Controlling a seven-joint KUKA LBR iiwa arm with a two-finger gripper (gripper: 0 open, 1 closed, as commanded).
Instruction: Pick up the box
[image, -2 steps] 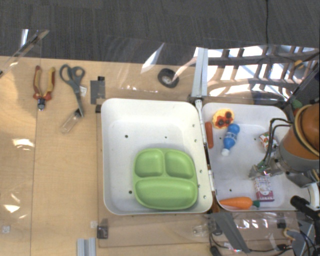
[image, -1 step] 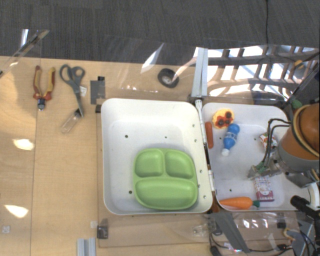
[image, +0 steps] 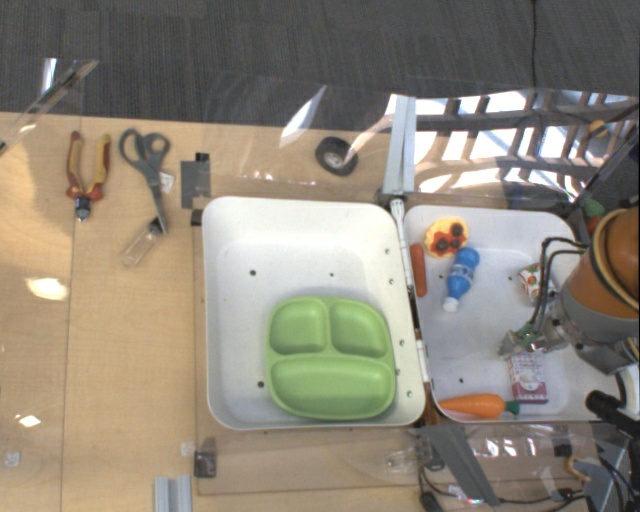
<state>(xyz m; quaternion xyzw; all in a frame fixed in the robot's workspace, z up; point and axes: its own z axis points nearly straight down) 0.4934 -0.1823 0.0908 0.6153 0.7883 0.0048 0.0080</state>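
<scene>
Over the right bin (image: 560, 215), near its right edge, hangs the gripper (image: 527, 338), and I cannot tell if it is loose or squeezed. It sits at the end of the gray arm (image: 600, 310) with the orange band, which comes in from the right. Just below the gripper lies the box (image: 527, 380), a small flat pack with red and white on it. The box rests on the bin floor close to the front edge. It looks like the gripper is just above the top end of the box or maybe touching it, but the box does not look lifted. So my guess is that the job is only at the start: the arm is at the right spot, and the grab and the lift are both left to do. Beside the box, along the front edge, lies a carrot (image: 474, 406). Up near the back left corner of this bin sit a small pizza toy (image: 445, 237), a blue bottle (image: 459, 277) and a red hot dog (image: 418, 270) by the left wall. A little wrapper (image: 530, 282) lies near the middle. In the left bin (image: 230, 300) rests a green tray (image: 330, 358), near the front right corner. On the bench, well apart, lie pliers (image: 84, 172) and scissors (image: 147, 165).
</scene>
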